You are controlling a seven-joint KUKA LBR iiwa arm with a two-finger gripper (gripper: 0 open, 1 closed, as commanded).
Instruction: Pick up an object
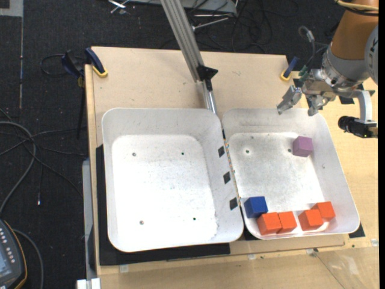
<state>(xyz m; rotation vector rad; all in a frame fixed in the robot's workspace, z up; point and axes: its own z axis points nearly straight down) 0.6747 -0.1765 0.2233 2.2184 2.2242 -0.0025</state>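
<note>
My gripper (299, 105) hangs above the far edge of the right bin (337, 161), its two fingers spread apart with nothing between them. A purple block (302, 146) lies in the bin's far right part, a short way below the fingertips. Along the bin's near edge sit a blue block (255, 206) and several orange blocks (278, 222), with two more orange ones (317, 215) toward the right corner.
The left bin (159, 176) lies beside the right one, joined at a black-marked divider (226, 176). A slanted metal pole (183, 32) reaches down to the bins' far junction. Clamps (96, 63) sit at the bench's back corners.
</note>
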